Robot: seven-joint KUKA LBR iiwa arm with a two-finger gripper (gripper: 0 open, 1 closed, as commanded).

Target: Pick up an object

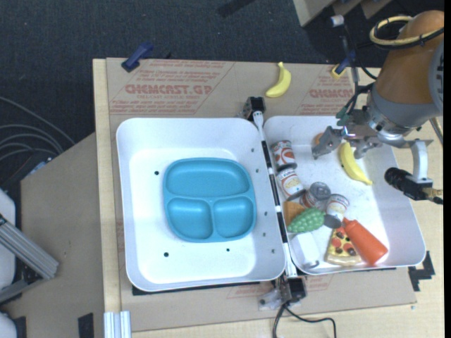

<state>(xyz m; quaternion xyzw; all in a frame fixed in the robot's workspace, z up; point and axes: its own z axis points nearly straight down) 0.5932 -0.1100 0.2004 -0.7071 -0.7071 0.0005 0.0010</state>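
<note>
Your gripper (344, 141) hangs over the far end of the right bin (409, 220), and the banana (351, 162) lies directly under it, its upper end between or just below the fingertips. From this slanted view you cannot tell whether the fingers are spread or closed, nor whether they touch the fruit at all, so treat the banana as not held.

The main risk is a glancing grasp. The banana is curved and lies at an angle; if the fingers close near its narrow upper tip rather than across its body, it will probably pivot or squirt out toward you along the bin floor.

Watch the neighbours too. On the gripper's near-left side stand two small cans (285, 166), one beyond the other against the bin's dividing wall, close enough that a finger descending off target could knock one over. Further toward the near end sits a crowded cluster: a green bumpy toy (307, 221), a pizza slice (342, 246), an orange bottle (366, 239) and a small round tin (320, 190). A banana sliding that way would lodge among them and be harder to reach.

A second banana (279, 82) lies on the board beyond the gripper, outside both bins. The blue divided plate (208, 198) lies well off to the left in the other bin.
</note>
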